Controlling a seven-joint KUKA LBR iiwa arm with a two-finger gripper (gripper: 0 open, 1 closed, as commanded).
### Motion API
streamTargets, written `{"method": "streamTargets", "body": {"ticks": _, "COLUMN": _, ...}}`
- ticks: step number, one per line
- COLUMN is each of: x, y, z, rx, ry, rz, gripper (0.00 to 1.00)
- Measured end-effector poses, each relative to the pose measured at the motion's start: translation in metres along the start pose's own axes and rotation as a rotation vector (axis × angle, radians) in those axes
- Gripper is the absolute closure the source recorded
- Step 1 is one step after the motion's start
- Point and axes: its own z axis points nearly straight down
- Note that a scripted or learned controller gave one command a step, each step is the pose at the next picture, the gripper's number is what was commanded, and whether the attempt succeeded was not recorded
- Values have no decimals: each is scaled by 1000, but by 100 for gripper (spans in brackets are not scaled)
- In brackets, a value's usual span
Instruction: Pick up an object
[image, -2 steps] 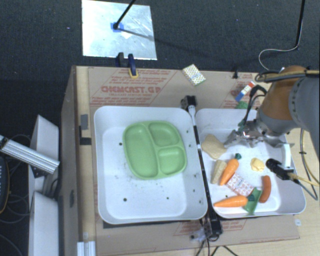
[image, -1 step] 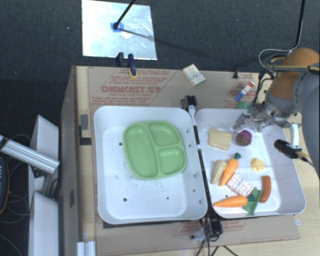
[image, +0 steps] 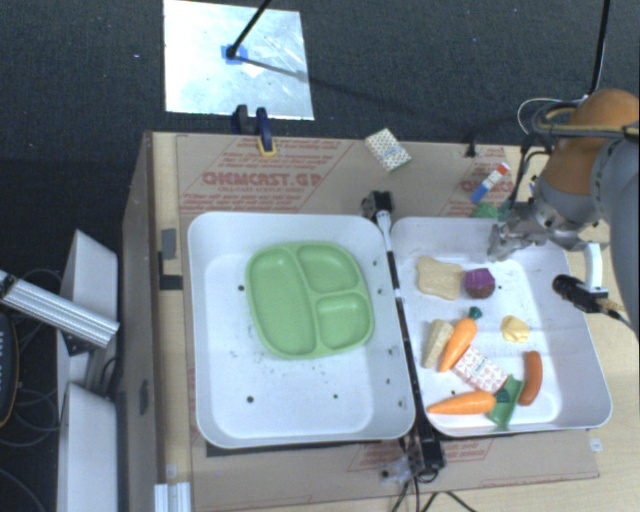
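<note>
Camera view: looking down at a slant on two white bins side by side, left bin (image: 215, 400) and right bin (image: 580, 395).
Arm: reaching in from the right, hanging over the far right corner of the right bin.
Gripper (image: 503, 240): hovering near the far wall of the right bin, above bare floor; fingers too small and blurred, so cannot tell whether wide or narrow; nothing visible between them.
Step in hand: judging as the approach, nothing lifted yet.
Nearest target: purple round piece (image: 480, 282), lying just beside the beige slice (image: 438, 277), a little in front of the gripper.
Look of the target: small, dark purple, rounded, probably a toy vegetable; likely rolling if pushed from one side.
Doing it well: coming down straight over the purple piece, keeping both fingers apart from the beige slice, closing on the widest part, lifting slowly.
Other choices: yellow piece (image: 515, 328) lying alone near the right wall, easy to reach; red sausage (image: 532, 376) lying well apart from it.
Crowded group: upper carrot (image: 457, 343), second beige slice (image: 436, 343), patterned block (image: 481, 372) and lower carrot (image: 462, 404) touching or nearly touching; harder to take only one.
Left bin content: green divided plate (image: 310, 300).
</note>
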Motion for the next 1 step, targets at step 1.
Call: {"method": "streamTargets", "body": {"ticks": 1, "x": 0, "y": 0, "z": 0, "rx": 0, "ry": 0, "rz": -1, "gripper": 0}}
